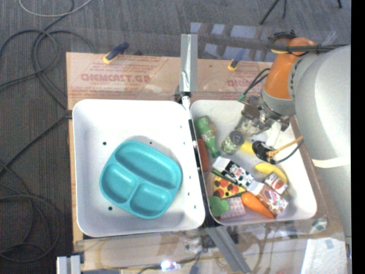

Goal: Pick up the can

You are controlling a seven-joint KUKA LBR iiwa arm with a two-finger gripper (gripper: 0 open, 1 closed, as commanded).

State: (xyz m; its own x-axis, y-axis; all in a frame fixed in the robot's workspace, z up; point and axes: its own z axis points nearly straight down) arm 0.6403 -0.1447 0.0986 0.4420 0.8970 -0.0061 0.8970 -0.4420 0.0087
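Observation:
The can (231,142), a small grey-green cylinder with a round end facing up, is in the upper middle of the right bin (305,207). It is tilted and lies directly under the tip of my gripper (246,127), which reaches down from the upper right. Can and gripper look to be touching, but the view does not show a grasp. The gripper body hides the can's upper right side.
Near the can are a green bottle (206,133) to its left, a banana (271,170), a black-and-white box (239,173), a carrot (258,205) and several small packets. A teal divided plate (141,178) lies in the left bin (85,119).

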